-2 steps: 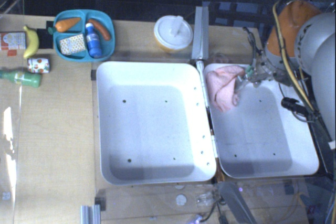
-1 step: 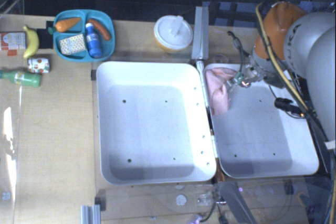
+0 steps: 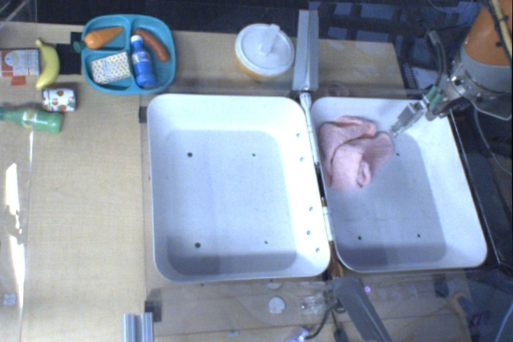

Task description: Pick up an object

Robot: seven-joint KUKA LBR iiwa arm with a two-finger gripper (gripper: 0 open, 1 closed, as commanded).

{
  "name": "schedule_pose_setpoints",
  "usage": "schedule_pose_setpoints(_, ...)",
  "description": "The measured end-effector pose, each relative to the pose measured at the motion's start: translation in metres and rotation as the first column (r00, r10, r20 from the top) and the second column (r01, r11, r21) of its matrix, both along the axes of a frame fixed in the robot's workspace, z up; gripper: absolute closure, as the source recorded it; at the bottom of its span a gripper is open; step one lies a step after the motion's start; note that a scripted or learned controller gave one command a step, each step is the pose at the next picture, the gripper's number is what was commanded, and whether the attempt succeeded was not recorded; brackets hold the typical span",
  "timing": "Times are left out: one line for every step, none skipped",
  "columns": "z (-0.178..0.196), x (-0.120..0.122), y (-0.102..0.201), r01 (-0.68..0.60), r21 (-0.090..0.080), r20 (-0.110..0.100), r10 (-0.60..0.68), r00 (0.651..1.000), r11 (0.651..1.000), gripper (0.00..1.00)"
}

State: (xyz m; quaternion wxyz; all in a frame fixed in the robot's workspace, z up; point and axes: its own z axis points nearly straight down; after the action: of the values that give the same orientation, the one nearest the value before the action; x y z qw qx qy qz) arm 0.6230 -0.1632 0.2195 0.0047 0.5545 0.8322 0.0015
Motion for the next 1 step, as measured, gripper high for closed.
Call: schedule_pose_setpoints(-0.1186, -0.0161, 0.0546, -0.012, 0.001, 0.007, 0.012, 1.0, 1.0, 0.0)
